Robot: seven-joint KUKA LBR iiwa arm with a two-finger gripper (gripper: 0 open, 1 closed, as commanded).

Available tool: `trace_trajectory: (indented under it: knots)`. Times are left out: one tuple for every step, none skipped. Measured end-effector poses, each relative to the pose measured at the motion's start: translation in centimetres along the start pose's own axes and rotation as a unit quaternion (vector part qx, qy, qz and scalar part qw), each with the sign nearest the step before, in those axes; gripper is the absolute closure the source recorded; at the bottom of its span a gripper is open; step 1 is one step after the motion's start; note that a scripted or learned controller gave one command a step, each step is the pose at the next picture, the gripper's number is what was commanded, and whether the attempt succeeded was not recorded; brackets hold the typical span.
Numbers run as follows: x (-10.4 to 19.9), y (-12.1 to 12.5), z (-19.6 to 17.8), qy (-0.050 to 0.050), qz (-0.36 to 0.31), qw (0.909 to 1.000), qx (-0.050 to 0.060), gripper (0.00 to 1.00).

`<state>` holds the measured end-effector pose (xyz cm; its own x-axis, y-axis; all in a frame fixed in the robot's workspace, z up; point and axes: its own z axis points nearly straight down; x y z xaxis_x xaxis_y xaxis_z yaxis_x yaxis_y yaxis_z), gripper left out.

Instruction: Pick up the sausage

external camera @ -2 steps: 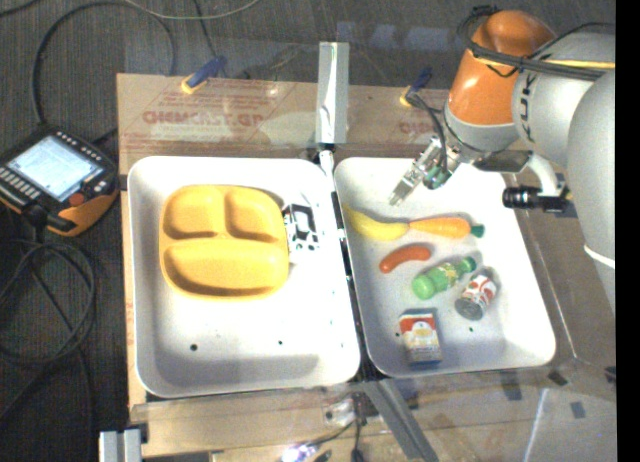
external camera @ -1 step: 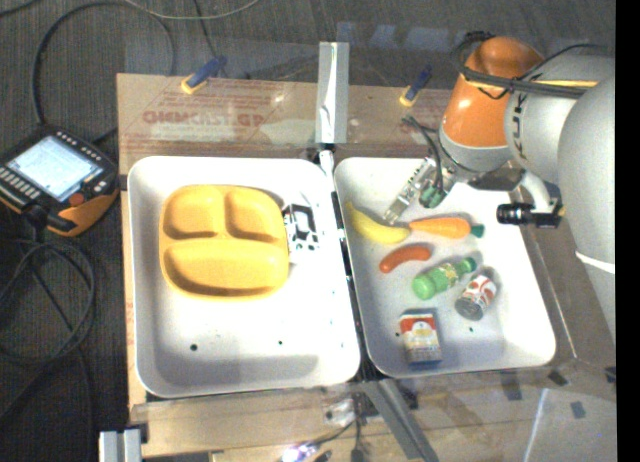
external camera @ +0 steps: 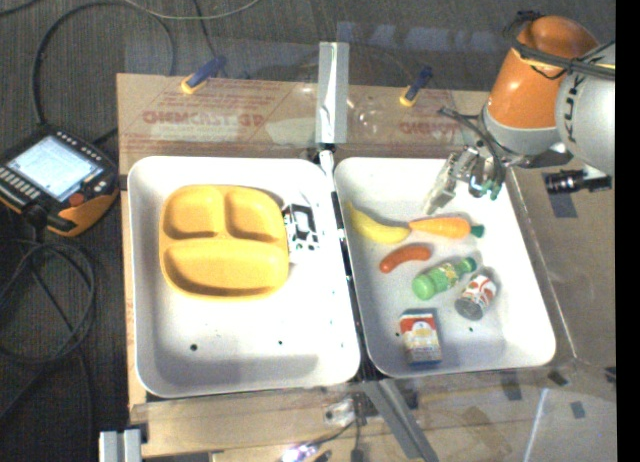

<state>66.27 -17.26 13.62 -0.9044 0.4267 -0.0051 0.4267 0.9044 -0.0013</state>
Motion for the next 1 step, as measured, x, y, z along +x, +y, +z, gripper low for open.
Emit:
trace_trajectory:
  knots:
    - [1.25,2.45,4.26,0.001,0.024,0.9997,-0.003,1.0]
